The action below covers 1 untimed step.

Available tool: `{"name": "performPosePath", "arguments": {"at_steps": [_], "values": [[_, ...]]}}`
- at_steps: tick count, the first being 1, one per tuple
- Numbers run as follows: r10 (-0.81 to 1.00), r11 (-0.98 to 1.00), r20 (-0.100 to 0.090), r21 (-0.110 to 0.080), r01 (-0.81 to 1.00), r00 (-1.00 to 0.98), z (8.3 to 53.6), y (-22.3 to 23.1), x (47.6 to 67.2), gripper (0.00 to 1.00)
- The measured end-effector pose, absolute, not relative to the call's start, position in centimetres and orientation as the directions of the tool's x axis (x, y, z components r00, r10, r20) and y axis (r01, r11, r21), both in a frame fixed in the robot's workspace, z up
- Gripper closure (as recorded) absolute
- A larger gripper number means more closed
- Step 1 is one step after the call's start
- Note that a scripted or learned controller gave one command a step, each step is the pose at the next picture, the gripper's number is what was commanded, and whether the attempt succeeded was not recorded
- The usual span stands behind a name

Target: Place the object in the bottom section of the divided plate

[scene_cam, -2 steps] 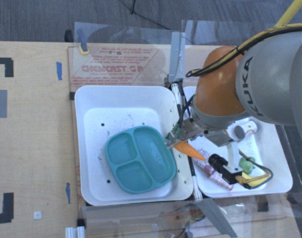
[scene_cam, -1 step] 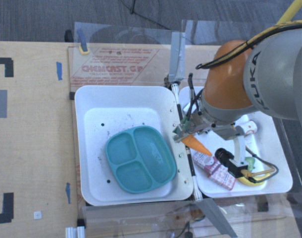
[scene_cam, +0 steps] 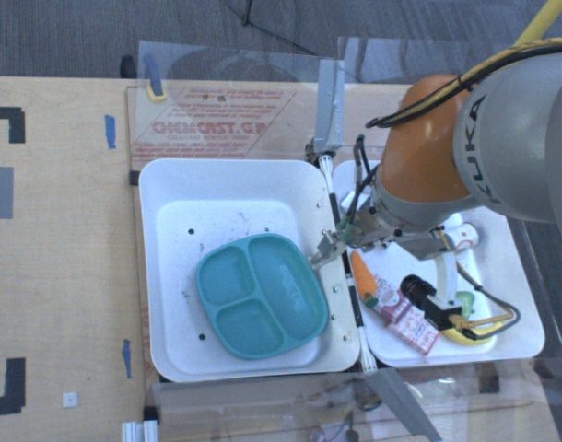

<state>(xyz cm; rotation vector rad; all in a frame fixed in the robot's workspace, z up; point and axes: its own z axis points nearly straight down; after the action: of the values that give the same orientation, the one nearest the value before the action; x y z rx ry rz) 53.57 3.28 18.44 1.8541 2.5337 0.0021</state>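
Orange toy carrot (scene_cam: 361,276) low against the left wall of the right bin (scene_cam: 525,288), gripper (scene_cam: 341,240) just above it.

The carrot is a short, bright orange piece, smooth and tapering. Its long axis runs up and down the view, almost parallel with the wall between the two bins and leaning slightly, with the upper end towards the gripper and the lower end beside a pink-and-red packet (scene_cam: 407,321). I can't make out which end is the tip. The grey arm (scene_cam: 511,136) reaches in from the right and sets the gripper over that dividing wall. Whether the jaws are open or closed I cannot tell, and nothing shows between them. The teal divided plate (scene_cam: 263,295) lies flat in the left bin (scene_cam: 170,196) on the bench (scene_cam: 60,247), its three sections bare.
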Motion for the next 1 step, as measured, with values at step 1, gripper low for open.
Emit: {"name": "performPosePath", "arguments": {"at_steps": [1], "values": [[0.954,0.299,-0.002,0.006,0.954,-0.299,19.43,3.11,53.68,1.00]]}}
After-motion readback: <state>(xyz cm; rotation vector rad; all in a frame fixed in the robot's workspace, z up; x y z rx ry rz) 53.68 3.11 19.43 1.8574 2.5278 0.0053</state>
